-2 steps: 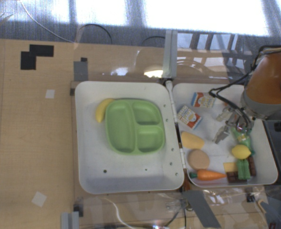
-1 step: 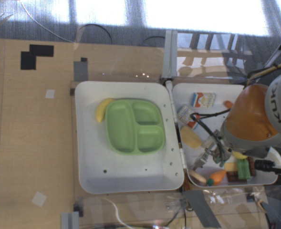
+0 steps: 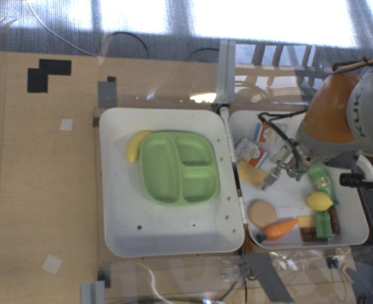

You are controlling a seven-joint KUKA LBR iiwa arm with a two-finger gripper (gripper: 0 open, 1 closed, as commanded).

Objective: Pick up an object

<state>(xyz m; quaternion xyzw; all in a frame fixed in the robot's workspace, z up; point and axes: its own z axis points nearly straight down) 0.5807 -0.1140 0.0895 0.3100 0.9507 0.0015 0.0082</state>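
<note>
Over the right shallow white bin [image 3: 362,233] the gripper [image 3: 271,178] hangs low, touching a pale yellow wedge [image 3: 252,173] | jaws' state: cannot tell | orange toy carrot [image 3: 278,228], yellow lemon [image 3: 320,201] near front | left white bin [image 3: 120,227]: green divided plastic plate [image 3: 178,168], yellow banana [image 3: 134,145].

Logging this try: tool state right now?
Tool: cannot be told; low in the right white bin, at the pale yellow wedge.
</note>
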